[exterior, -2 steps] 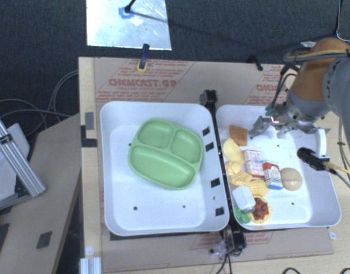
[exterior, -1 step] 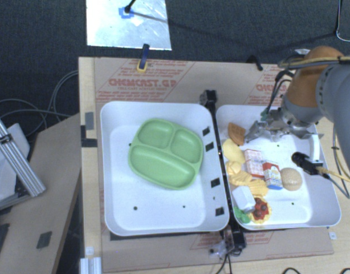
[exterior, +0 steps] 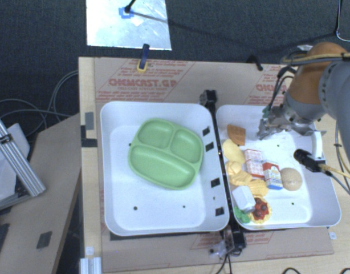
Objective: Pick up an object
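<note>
Over the back end of the right shallow white bin (exterior: 309, 207), the hand (exterior: 266, 129) hangs low, just beside a flat orange-brown toy cracker (exterior: 236, 135). I cannot tell if the hand is open or closed. It looks like the reaching step. Next, it needs to line up over the cracker and close on it.

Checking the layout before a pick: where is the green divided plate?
In the camera view, the green divided plate lies flat in the left bin, near its middle; the toy foods sit in the right bin.
</note>
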`<action>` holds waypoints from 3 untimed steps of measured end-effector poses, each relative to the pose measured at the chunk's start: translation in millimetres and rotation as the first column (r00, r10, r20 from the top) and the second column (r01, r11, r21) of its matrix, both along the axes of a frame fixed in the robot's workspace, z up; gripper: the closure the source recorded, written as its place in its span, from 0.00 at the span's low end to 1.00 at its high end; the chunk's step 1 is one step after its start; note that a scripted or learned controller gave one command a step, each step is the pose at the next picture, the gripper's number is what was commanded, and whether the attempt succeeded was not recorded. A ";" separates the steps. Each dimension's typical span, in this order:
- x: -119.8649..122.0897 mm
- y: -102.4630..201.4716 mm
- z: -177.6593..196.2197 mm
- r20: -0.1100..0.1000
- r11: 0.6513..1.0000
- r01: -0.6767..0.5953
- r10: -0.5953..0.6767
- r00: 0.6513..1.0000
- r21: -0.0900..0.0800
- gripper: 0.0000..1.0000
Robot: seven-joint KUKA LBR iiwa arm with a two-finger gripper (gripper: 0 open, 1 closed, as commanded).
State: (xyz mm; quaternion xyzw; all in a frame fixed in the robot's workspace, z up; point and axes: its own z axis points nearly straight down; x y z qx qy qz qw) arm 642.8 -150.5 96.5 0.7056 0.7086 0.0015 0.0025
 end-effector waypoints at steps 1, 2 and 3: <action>9.0 -7.7 57.2 0.003 1.000 0.000 0.000 1.000 -0.001 1.00; 10.1 -5.1 122.9 0.004 1.000 -0.001 0.001 1.000 -0.001 1.00; 11.2 -5.0 128.7 -0.002 1.000 -0.002 0.002 1.000 0.001 1.00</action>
